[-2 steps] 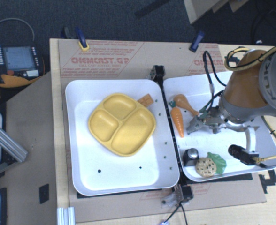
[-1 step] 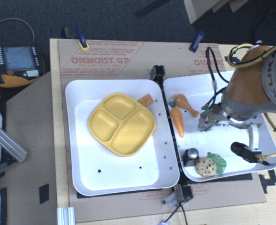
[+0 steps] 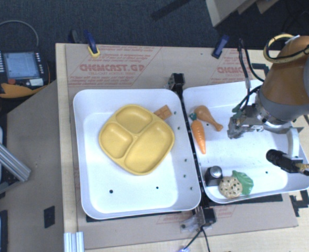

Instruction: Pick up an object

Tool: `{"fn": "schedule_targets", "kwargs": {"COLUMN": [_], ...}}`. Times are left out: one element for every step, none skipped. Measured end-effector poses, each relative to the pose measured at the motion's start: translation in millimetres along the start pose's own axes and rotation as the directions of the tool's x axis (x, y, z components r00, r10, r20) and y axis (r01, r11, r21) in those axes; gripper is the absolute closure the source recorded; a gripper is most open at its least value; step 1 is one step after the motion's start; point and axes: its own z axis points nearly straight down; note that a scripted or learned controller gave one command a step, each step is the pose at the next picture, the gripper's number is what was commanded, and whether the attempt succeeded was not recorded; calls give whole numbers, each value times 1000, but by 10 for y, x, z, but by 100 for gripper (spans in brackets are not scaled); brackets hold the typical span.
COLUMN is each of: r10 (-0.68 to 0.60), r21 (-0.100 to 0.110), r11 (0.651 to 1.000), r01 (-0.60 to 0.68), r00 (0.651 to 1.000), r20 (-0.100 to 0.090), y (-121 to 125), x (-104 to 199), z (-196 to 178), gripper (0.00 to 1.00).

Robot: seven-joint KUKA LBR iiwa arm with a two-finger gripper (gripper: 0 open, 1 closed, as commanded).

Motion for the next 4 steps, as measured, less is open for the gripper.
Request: {"fn": "schedule_targets", "kwargs": {"r10": [0,-4,-6,-5], "r21": [0,3,3,2], "r11": [1000,1000,1000,1000], "r01": [0,4,6,5], "r00": [1000,1000,1000,1000], "r20": [0,-2,-3,-3], "y": [13,155,295,551], "x": [-2,448,1022,1562], "z": [-409,-349,-339,-293], "gripper": [100,100,100,100]}}
